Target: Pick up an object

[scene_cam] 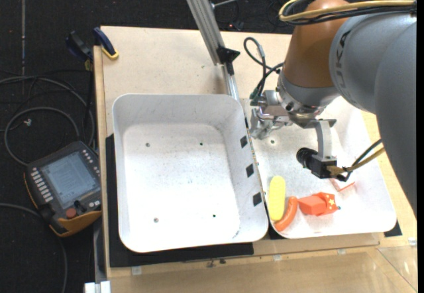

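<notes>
Yellow banana (276,196) and orange pieces (317,204) are seen in the right bin (371,219); gripper (265,120) state cannot be told.

The left bin (179,172) lies wide open, its floor bare from wall to wall, free to enter from above. The right bin (371,212) is crowded: the arm (344,53) fills its 12 o'clock half, with the hand (268,122) low by the shared wall. At 6 o'clock a banana (277,197), an orange curved piece (286,213) and an orange block (317,204) sit close together. A slanted metal rail (202,13) crosses the table (159,66) at 12 o'clock.
</notes>
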{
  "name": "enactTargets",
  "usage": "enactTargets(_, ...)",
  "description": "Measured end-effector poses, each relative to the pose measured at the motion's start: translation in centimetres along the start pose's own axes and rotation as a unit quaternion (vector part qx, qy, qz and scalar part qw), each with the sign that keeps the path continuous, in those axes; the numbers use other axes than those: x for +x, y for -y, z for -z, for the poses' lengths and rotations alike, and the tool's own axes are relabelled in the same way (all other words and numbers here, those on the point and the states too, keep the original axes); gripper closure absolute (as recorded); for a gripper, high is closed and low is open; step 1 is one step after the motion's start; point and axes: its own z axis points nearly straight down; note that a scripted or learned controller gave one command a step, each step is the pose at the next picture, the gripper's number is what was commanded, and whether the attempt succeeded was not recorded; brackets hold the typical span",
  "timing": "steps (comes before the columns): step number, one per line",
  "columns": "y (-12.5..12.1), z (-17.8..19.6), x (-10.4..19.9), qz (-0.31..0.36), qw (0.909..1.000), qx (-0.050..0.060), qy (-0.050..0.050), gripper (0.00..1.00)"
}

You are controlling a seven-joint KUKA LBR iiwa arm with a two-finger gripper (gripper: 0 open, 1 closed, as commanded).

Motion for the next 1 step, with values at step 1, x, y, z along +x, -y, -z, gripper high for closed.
enactTargets(1, -1.26, 0.39, 5.31, -0.001, 1.0, 0.0, 0.0, 1.0)
